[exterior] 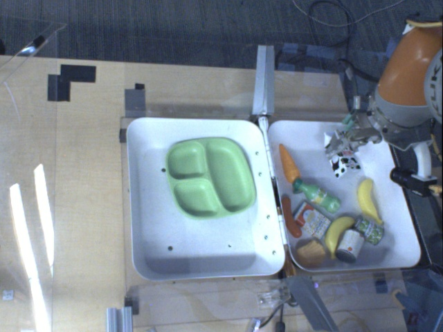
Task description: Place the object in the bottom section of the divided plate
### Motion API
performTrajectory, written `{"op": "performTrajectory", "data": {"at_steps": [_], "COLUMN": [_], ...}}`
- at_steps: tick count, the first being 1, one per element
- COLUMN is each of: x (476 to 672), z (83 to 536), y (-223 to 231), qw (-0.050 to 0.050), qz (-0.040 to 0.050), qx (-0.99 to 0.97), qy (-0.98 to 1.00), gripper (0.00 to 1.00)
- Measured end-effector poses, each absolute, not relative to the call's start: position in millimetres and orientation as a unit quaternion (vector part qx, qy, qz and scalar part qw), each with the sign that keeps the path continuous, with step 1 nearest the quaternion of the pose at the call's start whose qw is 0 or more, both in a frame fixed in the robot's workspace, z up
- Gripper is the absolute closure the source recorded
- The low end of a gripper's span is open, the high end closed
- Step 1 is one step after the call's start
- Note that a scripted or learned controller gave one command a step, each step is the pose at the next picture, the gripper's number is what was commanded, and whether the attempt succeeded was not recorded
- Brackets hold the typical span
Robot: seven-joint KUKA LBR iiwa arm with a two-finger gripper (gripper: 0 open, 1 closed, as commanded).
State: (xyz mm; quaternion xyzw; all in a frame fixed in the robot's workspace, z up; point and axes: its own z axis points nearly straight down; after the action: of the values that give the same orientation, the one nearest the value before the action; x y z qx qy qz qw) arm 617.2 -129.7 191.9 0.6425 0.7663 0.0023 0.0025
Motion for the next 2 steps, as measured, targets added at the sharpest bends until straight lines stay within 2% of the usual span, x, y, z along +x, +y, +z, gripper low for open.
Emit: {"op": "performTrajectory", "data": {"at_steps": [1, 2], "x": [670.2, 664.2], "z": [186.4, 186.2], "y": [-59.4, -5.1], "qw": [0.002, 0.002], "qz": [0.0022, 0.0019], "qx": [0.635, 0.508], "qy": [0.772, 0.861], "gripper": [1.00, 1.00]}}
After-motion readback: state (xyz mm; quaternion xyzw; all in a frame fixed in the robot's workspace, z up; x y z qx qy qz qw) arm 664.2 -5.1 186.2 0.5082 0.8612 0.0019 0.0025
